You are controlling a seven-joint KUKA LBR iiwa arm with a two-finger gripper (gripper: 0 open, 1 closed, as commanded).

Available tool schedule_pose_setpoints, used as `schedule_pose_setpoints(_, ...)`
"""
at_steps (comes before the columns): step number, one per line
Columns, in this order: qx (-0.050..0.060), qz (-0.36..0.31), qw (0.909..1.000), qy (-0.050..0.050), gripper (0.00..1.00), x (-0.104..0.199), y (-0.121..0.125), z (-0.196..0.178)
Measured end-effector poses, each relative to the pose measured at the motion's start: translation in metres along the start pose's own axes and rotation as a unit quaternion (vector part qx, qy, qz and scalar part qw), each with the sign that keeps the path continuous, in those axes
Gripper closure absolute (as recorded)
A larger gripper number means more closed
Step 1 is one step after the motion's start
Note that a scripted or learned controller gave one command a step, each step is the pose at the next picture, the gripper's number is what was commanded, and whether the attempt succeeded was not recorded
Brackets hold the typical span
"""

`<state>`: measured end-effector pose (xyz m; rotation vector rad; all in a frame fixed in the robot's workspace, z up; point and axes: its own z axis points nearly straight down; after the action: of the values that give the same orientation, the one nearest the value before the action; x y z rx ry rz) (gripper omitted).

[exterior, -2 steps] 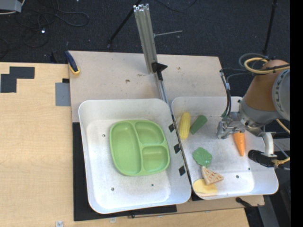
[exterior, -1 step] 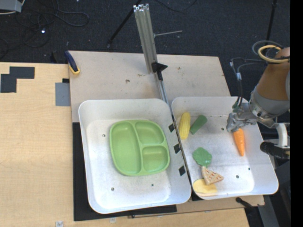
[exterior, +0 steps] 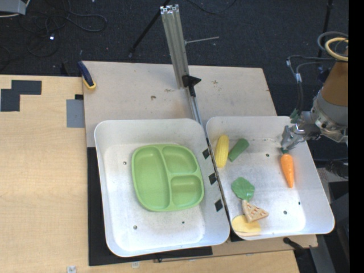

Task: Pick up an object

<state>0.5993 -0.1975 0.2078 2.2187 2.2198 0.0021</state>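
Your bench (exterior: 233, 90) carries two white bins side by side. Nearest the camera in the right bin (exterior: 318, 223), well below the fingers, lie a yellow slice (exterior: 245, 227), a cheese wedge (exterior: 254, 212) and a green leaf (exterior: 243, 187). The carrot (exterior: 288, 169) lies just beneath the gripper (exterior: 288, 140), apart from it. A corn cob (exterior: 221, 150) and a green pod (exterior: 238, 149) sit off to its left. The left bin (exterior: 114, 220) holds a green divided plate (exterior: 168, 177). Whether the fingers are parted cannot be told; nothing shows between them.

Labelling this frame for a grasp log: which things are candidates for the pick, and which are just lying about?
Candidates, right bin: carrot nearest the claw, corn, green pepper, broccoli, cheese wedge, yellow piece.

Lying about: green divided plate in left bin, metal post.
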Motion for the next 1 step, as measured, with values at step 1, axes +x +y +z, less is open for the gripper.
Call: schedule_pose_setpoints(1, 0.003, -0.002, 1.0000, 0.002, 1.00, 0.0466, -0.0100, -0.0035)
